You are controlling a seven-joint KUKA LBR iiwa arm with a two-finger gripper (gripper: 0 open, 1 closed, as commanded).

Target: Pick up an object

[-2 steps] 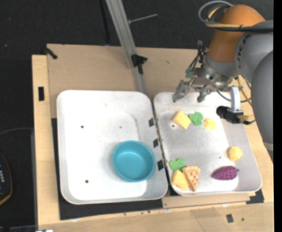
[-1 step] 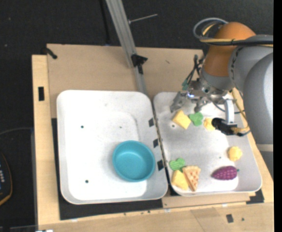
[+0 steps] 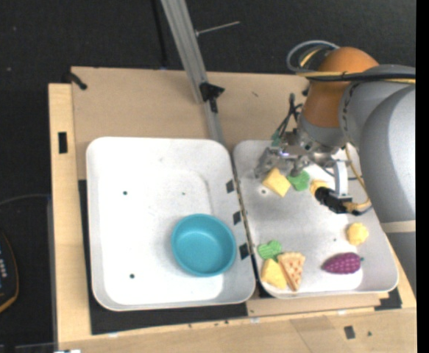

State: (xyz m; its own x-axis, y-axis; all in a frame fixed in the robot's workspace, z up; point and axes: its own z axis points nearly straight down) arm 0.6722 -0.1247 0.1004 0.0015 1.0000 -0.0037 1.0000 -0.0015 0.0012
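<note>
The left bin (image 3: 126,168) holds a teal bowl (image 3: 202,244), upright near its front right corner. The right bin (image 3: 302,226) holds toy food: a purple grape bunch (image 3: 342,263) lying with its long axis left to right, a waffle-patterned wedge (image 3: 293,269), a yellow wedge (image 3: 274,274), a green piece (image 3: 270,249), and a small yellow fruit (image 3: 357,233). At the bin's rear, the gripper (image 3: 286,169) hangs over a yellow block (image 3: 277,183) beside another green piece (image 3: 299,181); whether its fingers are parted cannot be told. No writing is legible.
</note>
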